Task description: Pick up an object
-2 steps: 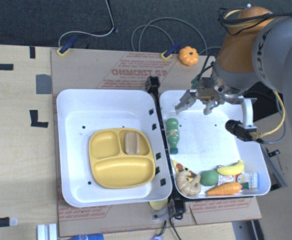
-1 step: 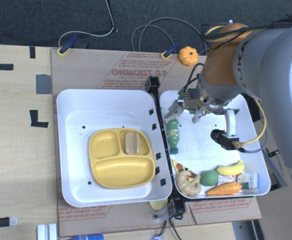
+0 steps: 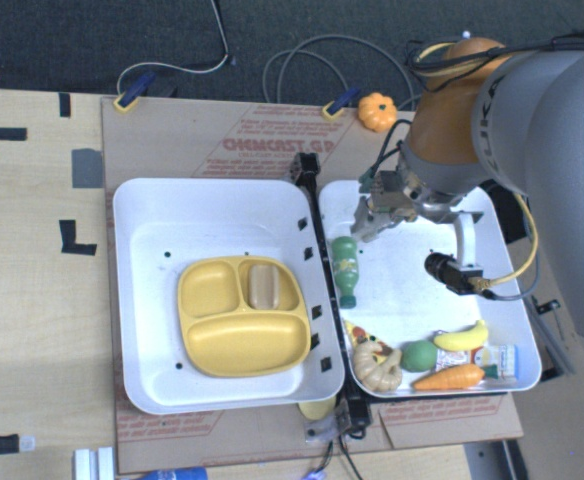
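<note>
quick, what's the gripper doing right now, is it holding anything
Gripper: cannot be told if open or closed; it hangs above the green bottle in the right bin, nothing visibly held.

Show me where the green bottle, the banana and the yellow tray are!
green bottle [image 3: 345, 271], camera view, middle of its body, by the right bin's left wall.
banana [image 3: 461, 337], camera view, middle of its curve, near the right bin's front.
yellow tray [image 3: 242, 340], camera view, its big front compartment, in the left bin.

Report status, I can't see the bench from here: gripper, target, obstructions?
Gripper above right bin, over green bottle. Bottle lying by the divider, ungrasped. Banana, carrot far off.
</note>
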